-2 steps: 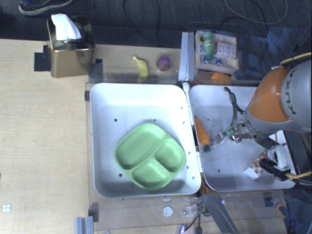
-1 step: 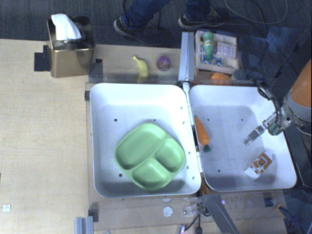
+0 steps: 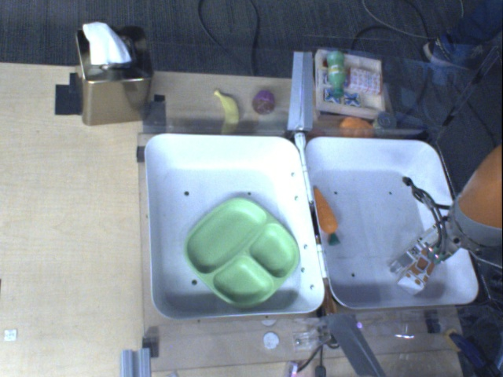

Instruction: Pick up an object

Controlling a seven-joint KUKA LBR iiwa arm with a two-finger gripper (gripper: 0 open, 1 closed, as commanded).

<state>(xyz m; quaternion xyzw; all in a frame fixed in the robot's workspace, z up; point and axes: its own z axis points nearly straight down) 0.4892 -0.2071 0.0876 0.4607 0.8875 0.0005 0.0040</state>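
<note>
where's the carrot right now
The carrot lies in the right bin, against its left wall beside the divider, apart from the gripper.

Smooth matt green plastic tray lies in a white, faintly glossy plastic bin on pale wood bench.

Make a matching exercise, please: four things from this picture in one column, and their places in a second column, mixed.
Things:
1. green divided plate
2. carrot
3. banana
4. gripper

Places:
A. on the bench behind the left bin, beside a purple ball
B. in the right bin, near its front right corner
C. in the left bin
D. in the right bin, along its left wall

Pairs: 1-C, 2-D, 3-A, 4-B
</note>
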